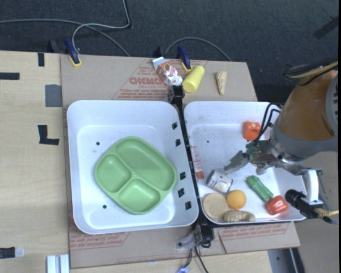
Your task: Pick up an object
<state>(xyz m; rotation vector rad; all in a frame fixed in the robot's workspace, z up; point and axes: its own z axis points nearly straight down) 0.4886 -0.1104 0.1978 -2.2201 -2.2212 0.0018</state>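
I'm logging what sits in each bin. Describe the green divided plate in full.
The green plate is a pale green tray, plastic by its look, with rounded corners and three compartments: one long section and two smaller ones set apart by raised ridges. It lies flat, right side up, turned at an angle to the walls of the left bin, near that bin's middle. Its compartments hold nothing, and it touches nothing but the bin floor.
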